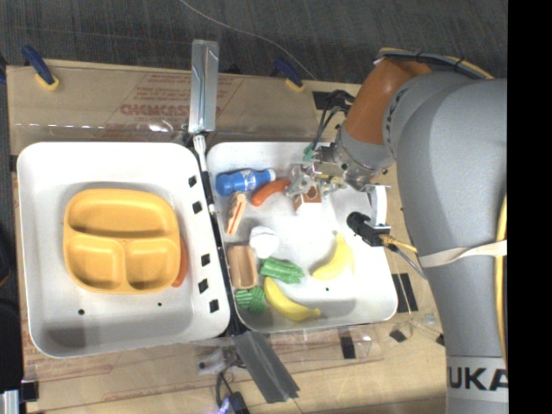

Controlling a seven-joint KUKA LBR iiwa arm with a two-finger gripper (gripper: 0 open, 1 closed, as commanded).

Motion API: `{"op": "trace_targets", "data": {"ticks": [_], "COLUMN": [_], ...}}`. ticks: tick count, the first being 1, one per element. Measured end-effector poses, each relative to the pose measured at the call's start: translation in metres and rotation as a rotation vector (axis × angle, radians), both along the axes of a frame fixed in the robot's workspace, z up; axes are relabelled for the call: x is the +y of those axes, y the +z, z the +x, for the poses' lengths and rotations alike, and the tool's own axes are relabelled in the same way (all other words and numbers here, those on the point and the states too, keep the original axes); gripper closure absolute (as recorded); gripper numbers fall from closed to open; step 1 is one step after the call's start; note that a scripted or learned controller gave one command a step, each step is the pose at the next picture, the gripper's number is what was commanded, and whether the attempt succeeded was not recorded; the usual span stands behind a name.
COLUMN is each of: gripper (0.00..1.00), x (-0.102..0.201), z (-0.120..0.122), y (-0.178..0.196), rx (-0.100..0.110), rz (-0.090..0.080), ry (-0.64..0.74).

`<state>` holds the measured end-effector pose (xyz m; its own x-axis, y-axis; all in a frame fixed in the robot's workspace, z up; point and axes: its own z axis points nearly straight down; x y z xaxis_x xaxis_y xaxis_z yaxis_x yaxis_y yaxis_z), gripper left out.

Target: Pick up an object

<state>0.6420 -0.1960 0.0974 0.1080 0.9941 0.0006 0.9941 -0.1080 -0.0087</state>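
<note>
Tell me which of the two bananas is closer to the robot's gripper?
The upper banana, curving upright at the right bin's right side, is closer to the gripper. The other banana lies along the bin's bottom edge, beside the green toys.

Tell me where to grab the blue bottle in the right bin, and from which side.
Grip the blue bottle across its blue body, coming straight down. It lies on its side, long axis running left-right, near the bin's upper-left wall. The orange carrot crowds its cap end, so stay left.

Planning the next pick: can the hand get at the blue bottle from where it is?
Probably yes: the blue bottle lies uncovered at the right bin's top left, with only the orange piece between it and the hand.
</note>
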Motion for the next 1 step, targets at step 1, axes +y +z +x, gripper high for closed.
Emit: {"op": "trace_targets", "data": {"ticks": [1], "gripper": [1.00], "x": [0.0456], "z": [-0.0037], "y": [0.0933], "rx": [-0.010], "rz": [-0.001], "ry": [-0.088]}}
